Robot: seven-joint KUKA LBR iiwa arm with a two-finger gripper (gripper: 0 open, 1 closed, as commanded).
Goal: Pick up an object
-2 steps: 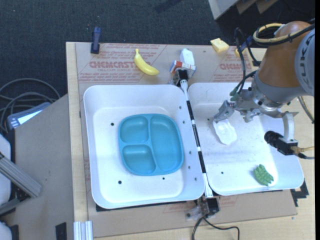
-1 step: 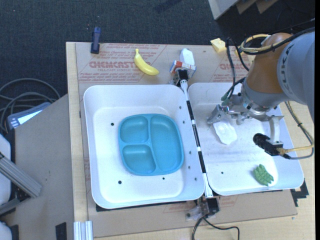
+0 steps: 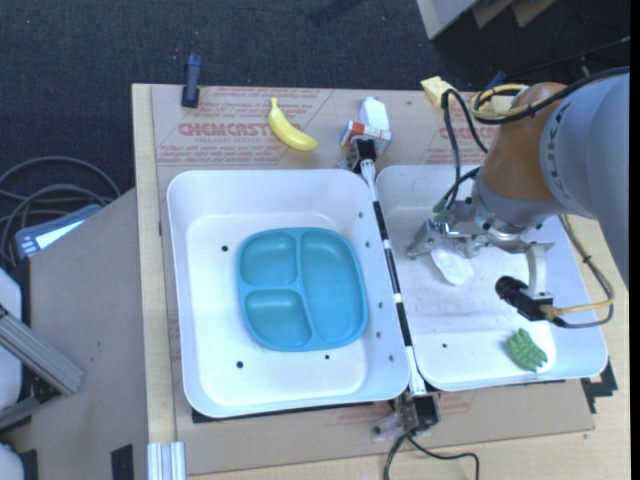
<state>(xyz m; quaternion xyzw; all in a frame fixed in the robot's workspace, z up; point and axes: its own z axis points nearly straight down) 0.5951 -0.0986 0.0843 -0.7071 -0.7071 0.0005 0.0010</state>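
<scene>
**Slanted overhead view of a table (image 3: 230,108) carrying 2 shallow white bins side by side.**

- **Left bin (image 3: 200,268):** It holds 1 item, a blue divided plate (image 3: 300,288) with 3 compartments. The plate lies flat near the bin's middle, with 2 compartments toward the far side and 1 toward the near side.
- **Right bin (image 3: 470,338):** It holds 2 loose items.
  - A small white lump (image 3: 452,266) lies in the far-left part of the bin. Its long axis runs diagonally from far-left to near-right, and its blunter end points near-right.
  - A green knobbly object (image 3: 527,349) lies in the near-right corner, well apart from the lump. Its long axis also runs from far-left to near-right.
- **Arm and pincer:** The grey arm (image 3: 590,138) enters from the right, with its orange band above the wrist. It places the pincer (image 3: 445,243) low over the right bin, just beside and on the far side of the white lump. The view does not show whether the pincer is open or closed, or whether it grips anything. The lump appears to rest on the bin floor.
- **On the table beyond the bins:**
  - A yellow banana (image 3: 290,128) lies with its long axis running from far-left to near-right.
  - A small white, red and blue packet (image 3: 372,123) sits at the junction of the 2 bins.
  - A dark blue object (image 3: 191,78) stands at the far-left edge.
</scene>
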